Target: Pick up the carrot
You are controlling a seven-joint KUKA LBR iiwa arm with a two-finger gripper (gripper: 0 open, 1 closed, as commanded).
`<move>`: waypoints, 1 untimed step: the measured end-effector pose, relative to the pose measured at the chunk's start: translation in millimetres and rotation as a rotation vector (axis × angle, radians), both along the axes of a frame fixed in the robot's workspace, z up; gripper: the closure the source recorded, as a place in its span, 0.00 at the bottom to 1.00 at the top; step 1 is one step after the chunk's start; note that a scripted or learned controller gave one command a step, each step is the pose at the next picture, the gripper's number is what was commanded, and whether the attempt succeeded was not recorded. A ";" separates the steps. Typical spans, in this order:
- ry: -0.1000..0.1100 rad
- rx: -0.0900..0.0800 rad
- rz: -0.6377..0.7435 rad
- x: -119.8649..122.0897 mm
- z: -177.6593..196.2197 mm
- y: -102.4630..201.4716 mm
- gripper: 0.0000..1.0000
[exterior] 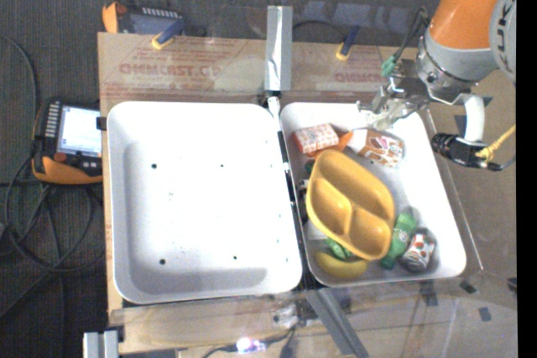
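Observation:
The carrot [346, 136] is a small orange piece at the back of the right bin [449, 205]. It lies between a red-orange box [315, 138] and a white and orange packet [383, 149], and the rim of a yellow divided tray [351, 203] hides part of it. My gripper [388, 108] hangs over the bin's back right part, just above the packet and a little to the right of the carrot. Nothing shows in its grasp.
The yellow tray lies tilted across the right bin's middle, over a banana [340, 266]. A green bottle [399, 235] and a can [419, 251] sit at the front right. The left bin [201, 197] stands alongside. A cable and black connector [457, 148] hang by the bin's right rim.

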State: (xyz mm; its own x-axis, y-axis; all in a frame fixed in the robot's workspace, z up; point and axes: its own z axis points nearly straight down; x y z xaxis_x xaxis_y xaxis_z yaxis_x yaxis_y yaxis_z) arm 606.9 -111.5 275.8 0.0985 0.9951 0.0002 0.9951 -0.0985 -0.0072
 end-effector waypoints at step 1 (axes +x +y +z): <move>0.001 -0.004 -0.326 -27.9 -6.9 -19.3 1.00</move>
State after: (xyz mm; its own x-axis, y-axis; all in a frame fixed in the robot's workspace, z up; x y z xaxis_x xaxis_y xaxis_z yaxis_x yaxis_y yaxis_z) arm 579.0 -130.8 269.0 0.4119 0.9112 -0.0037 0.9112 -0.4119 -0.0073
